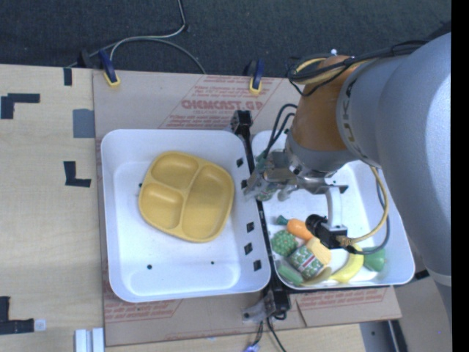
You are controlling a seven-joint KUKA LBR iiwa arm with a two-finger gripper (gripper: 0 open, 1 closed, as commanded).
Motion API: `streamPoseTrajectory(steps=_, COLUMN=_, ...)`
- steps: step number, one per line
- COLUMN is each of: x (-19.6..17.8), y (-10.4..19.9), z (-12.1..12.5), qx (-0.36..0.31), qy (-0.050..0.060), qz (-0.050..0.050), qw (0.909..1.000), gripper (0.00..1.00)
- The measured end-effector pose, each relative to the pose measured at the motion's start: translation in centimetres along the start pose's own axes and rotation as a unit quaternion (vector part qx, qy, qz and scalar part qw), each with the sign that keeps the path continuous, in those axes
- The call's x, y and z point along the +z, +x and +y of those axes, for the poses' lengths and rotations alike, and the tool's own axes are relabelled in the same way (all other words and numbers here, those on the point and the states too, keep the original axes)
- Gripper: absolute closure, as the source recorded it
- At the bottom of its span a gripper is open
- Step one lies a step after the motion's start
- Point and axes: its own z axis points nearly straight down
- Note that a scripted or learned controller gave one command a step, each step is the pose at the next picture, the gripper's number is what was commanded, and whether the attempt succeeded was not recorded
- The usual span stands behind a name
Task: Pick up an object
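A yellow divided plate (186,195) lies in the left bin (117,218); at its three o'clock the gripper (270,185) hovers over the dividing rims, its state impossible to tell. The carrot (298,229), banana (349,268) and other toys crowd the right bin (399,266) at the gripper's five o'clock, so a descent here could strike the rim or wedge between neighbours.

Dark carpet floor (88,13) lay beyond pale wood desk (40,138) — cardboard sheet (168,105) clamped on top, even light.
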Motion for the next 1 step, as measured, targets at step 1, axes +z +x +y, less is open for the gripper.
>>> streamPoseTrajectory(steps=1, x=-3.87, y=-1.36, z=2.43, qx=0.0, qy=-0.001, qz=-0.001, qw=1.0, gripper=1.0)
